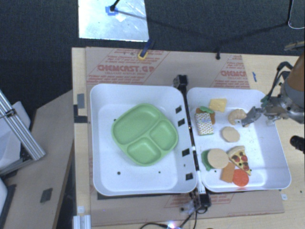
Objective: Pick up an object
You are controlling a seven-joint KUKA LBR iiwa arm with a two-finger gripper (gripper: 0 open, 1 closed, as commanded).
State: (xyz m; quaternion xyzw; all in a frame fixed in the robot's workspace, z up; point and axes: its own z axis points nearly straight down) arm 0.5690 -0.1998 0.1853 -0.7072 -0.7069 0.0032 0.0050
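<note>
Two shallow white plastic bins sit side by side on the pale wooden tabletop (57,123), on a printed cardboard sheet. The left bin (102,175) holds a smooth, light green plastic plate (144,134) with rounded corners and three moulded compartments, lying flat and turned at an angle.

The right bin (271,147), at centre right of the frame, holds a scatter of small toy foods. A flat yellow cheese-like square (218,104) lies near its upper edge. Below that are a speckled rectangular packet (204,123), a rounded beige bun (236,116), a tan disc-shaped biscuit (230,134), a round burger with a green rim (217,159), a triangular pizza slice (239,157), an orange wedge (228,173) and a red tomato-like round (240,178).

The grey metal end effector (249,118) hovers at the right edge, just beside the bun; whether it is released or clenched cannot be told, and nothing shows in its grasp.
</note>
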